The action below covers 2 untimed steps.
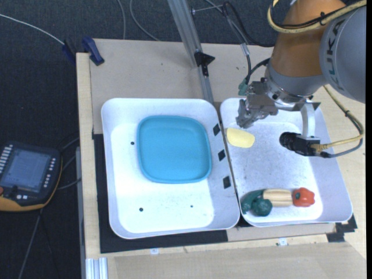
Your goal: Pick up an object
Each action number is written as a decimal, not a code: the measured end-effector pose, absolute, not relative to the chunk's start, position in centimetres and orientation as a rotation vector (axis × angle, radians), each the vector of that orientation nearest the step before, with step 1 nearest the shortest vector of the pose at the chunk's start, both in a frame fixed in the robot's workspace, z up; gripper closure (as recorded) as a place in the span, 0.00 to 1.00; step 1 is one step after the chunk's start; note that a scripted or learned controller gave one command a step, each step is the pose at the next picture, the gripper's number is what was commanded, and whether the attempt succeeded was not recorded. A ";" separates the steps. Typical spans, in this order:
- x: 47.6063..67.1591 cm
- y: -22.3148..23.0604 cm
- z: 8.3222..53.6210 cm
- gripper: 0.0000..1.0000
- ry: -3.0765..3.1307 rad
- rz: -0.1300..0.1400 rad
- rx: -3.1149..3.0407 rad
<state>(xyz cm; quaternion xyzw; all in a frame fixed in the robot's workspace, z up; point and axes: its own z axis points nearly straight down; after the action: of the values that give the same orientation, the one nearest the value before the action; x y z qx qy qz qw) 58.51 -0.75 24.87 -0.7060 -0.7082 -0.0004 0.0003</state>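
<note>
A pale yellow rounded piece (240,138) lies in the right bin (325,173) near its far left corner. My gripper (244,121) hangs just above and behind it, its tips close to the piece's far edge. Nothing shows between the tips. Along the bin's near edge lie a dark green lump (256,204), a tan stick-shaped piece (278,197) and a red piece (303,197), touching in a row.
The left bin (119,156) holds a shallow blue square plate (173,149). A metal pole (189,34) slants up from between the bins. A black cylinder (293,142) juts from the wrist over the right bin. A handheld pendant (26,173) lies off the bench at left.
</note>
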 end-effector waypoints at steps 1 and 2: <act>56.0 4.4 23.7 1.00 -2.225 -0.001 -2.216; 53.9 8.5 24.2 1.00 -2.225 -0.002 -2.217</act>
<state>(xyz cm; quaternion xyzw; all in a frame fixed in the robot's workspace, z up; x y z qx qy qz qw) 53.86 8.53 24.22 -0.7058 -0.7084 -0.0008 0.0002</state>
